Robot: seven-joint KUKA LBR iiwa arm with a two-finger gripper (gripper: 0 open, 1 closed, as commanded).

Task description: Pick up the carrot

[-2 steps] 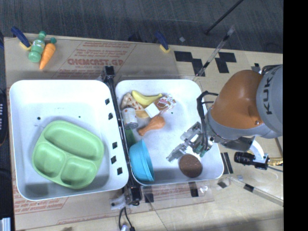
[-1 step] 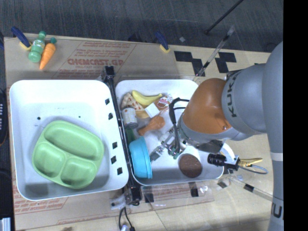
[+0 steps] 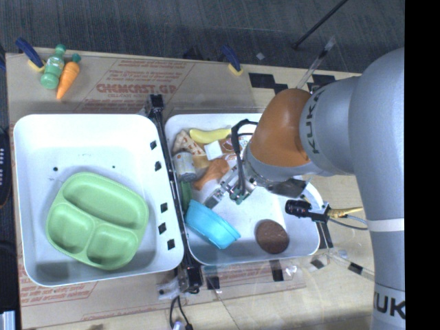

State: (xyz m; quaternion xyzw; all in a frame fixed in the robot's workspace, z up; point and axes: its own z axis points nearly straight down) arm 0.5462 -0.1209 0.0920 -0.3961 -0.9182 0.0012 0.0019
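Grey and looming, the arm [image 3: 357, 157] reaches from the right into the right bin [image 3: 302, 247], its gripper [image 3: 230, 188] lowered just beside the orange carrot [image 3: 210, 174] as if lining up a grasp, though whether the jaws are apart I cannot tell.

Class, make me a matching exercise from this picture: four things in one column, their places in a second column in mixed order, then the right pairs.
Things
1. green divided plate
2. blue bowl
3. banana
4. brown round piece

Places
A. right bin, far edge
B. left bin
C. right bin, near right corner
D. right bin, near left corner

Pairs: 1-B, 2-D, 3-A, 4-C
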